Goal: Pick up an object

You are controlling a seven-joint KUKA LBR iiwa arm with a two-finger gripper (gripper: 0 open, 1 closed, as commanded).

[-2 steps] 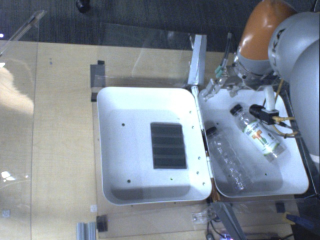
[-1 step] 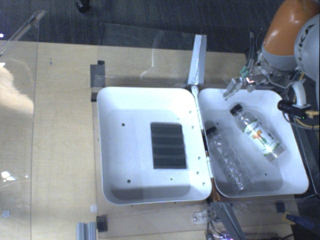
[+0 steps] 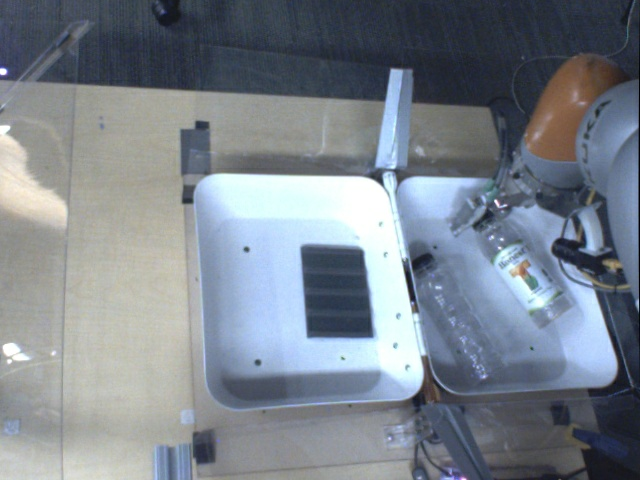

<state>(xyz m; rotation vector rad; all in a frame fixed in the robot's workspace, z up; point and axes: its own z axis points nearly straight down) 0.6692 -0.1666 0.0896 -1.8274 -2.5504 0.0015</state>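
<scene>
White plastic forms two shallow bins set side by side on a pale wooden surface (image 3: pixel 110 298), seen from above at a slant. Taking the left bin (image 3: pixel 225 268) as the landmark: a dark ribbed rectangular pad (image 3: pixel 338 290) lies flat near its middle. Just to the right of the left bin, touching it along a shared edge, sits the right bin (image 3: pixel 590 353). Inside the right bin, close to the wall it shares with the left bin, a clear plastic bottle with a black cap (image 3: pixel 450 313) lies on its side, cap toward the far end. Farther right from the left bin, a second clear bottle with a green and orange label (image 3: pixel 522 273) lies at a slant. A grey arm with an orange band (image 3: pixel 572 108) reaches in from the right, and its pincer (image 3: pixel 483 208) hangs low over the far part of the right bin, at the top end of the labelled bottle. Whether the pincer is apart or together cannot be told here.
</scene>
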